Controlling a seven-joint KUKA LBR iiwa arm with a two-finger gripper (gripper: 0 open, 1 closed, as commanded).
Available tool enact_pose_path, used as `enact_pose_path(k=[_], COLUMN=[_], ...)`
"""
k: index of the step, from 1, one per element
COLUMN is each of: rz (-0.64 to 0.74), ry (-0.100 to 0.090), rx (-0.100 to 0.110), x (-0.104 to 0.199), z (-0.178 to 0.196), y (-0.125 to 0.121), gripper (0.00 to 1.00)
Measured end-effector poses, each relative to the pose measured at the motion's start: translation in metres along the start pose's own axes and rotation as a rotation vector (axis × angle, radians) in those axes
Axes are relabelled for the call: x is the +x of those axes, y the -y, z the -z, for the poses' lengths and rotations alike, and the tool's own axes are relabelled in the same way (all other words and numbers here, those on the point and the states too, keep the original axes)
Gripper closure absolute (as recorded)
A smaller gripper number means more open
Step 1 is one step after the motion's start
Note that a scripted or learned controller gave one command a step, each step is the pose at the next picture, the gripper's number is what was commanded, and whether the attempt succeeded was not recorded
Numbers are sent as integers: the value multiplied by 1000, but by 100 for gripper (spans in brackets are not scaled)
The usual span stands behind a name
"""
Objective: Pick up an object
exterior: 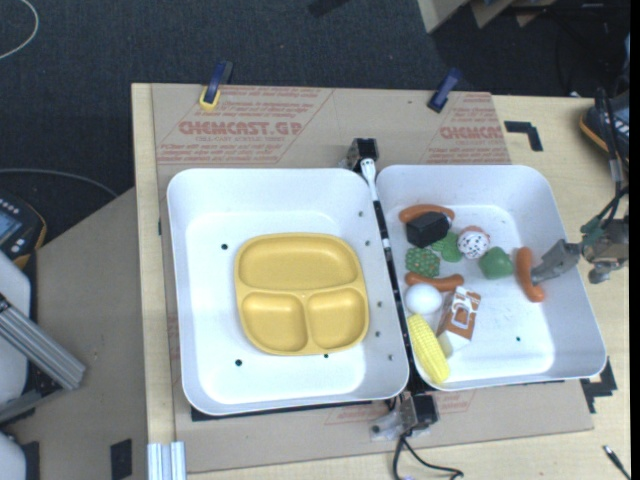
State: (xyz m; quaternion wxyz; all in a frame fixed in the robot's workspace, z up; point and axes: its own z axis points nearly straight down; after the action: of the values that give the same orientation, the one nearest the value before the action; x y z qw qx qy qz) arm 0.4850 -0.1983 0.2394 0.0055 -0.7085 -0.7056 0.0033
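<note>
We see the gripper point(556, 261) low at the right bin's point(540, 190) right wall; whether it is spread or pinching, we cannot tell. An orange sausage point(529, 273) lies touching its tip. We judge a grasp there may slip, the wall crowding it.

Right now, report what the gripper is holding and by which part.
Cannot be told. The gripper sits at the right bin's far edge beside the orange sausage, but no object is visibly between its fingers.
</note>
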Motion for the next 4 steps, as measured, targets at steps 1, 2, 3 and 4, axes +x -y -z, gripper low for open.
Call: enact_pose_path(k=[1, 2, 3, 4], rz=[4, 3, 3, 4], ry=[4, 0, 0, 0], rx=[-13, -6, -6, -7], x=[1, -8, -12, -12], z=[6, -51, -96, -149], y=[-3, -7, -9, -9], gripper=[0, 0, 0, 0])
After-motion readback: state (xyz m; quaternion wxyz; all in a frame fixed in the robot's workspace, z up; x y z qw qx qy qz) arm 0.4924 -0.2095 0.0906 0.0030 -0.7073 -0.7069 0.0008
